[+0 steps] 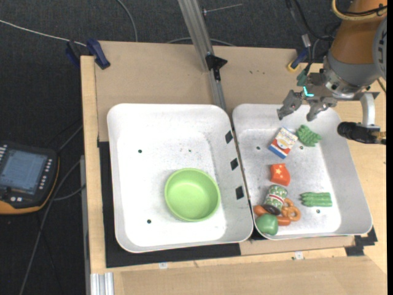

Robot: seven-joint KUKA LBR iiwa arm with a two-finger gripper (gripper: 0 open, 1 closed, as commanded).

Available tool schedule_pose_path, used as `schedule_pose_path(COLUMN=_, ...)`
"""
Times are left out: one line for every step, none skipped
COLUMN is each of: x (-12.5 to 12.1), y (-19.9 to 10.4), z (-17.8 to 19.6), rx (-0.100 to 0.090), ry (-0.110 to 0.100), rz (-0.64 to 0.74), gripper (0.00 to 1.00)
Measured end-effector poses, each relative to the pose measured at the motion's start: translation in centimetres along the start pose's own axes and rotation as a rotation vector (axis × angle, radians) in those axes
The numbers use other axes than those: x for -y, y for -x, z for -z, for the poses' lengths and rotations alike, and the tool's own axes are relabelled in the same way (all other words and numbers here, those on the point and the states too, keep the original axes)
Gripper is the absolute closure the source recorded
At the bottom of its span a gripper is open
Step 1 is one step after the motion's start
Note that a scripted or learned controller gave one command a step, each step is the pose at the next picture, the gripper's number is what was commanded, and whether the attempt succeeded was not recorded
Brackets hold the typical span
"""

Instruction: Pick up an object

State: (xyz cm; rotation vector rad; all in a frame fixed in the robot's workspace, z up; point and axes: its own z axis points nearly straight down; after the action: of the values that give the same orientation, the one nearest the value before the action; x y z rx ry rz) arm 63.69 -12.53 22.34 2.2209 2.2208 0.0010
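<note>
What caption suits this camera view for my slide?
Open gripper hovers above the right bin of toy food; green bowl sits in the left.

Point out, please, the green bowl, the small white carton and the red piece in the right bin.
green bowl (192,194): camera view, inner bottom.
small white carton (283,143): camera view, printed top face.
red piece (280,174): camera view, middle of its top.

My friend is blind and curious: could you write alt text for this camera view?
A robot arm's open gripper hovers above the right white bin, near a small carton among toy foods. The left white bin holds a green bowl.
</note>
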Motion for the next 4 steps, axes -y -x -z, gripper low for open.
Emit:
schedule_pose_path(x=0.0, y=0.0, z=0.0, rx=0.0, ry=0.0, rz=0.0, gripper=0.0)
schedule_pose_path(x=-0.3, y=0.6, z=-4.6, rx=-0.001, ry=-0.005, rz=0.0, gripper=0.0)
schedule_pose_path(x=0.4, y=1.4, z=-9.6, rx=-0.001, ry=-0.005, rz=0.0, gripper=0.0)
schedule_pose_path(x=0.3, y=1.4, z=-12.5, rx=0.002, ry=0.004, rz=0.0, gripper=0.0)
